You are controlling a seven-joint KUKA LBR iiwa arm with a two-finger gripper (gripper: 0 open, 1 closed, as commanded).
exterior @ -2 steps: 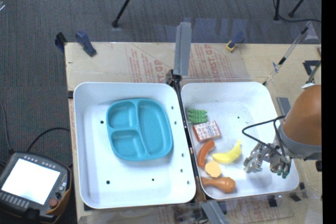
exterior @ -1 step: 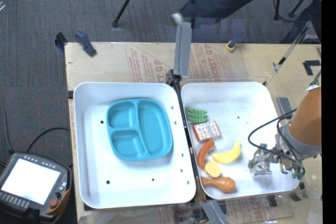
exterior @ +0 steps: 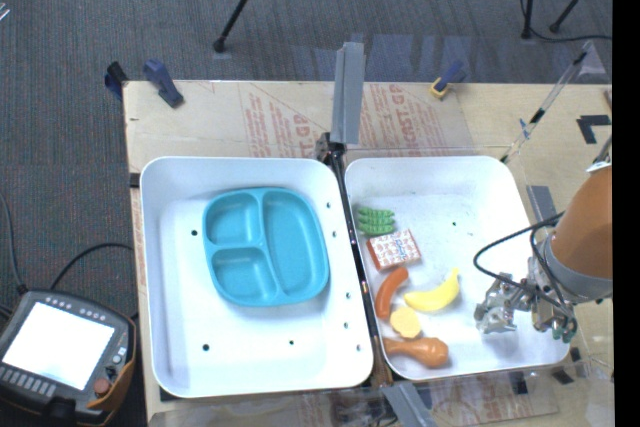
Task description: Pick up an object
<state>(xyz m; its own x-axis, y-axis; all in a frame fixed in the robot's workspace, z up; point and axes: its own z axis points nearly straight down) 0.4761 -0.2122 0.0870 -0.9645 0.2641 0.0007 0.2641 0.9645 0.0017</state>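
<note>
Toy food — drumstick (exterior: 418, 349), banana (exterior: 437, 294) — sits clustered in the right bin (exterior: 470, 185), so my pincer (exterior: 505, 312) hangs beside it over bare floor, nothing pinched, spread or pressed together I can't tell.

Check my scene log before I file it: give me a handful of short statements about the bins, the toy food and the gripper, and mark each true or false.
1. The blue three-compartment plastic plate lies in the left white bin. True.
2. The yellow toy banana lies on that plate. False: it lies in the right white bin, beside the orange toy sausage.
3. The metal two-finger gripper is over the right bin, right of the banana. True.
4. The green toy pea pods sit nearer the bench's front edge than the brown toy drumstick. False: the pods are farther back.
5. The small red-and-white carton lies between the pods and the sausage. True.
</note>
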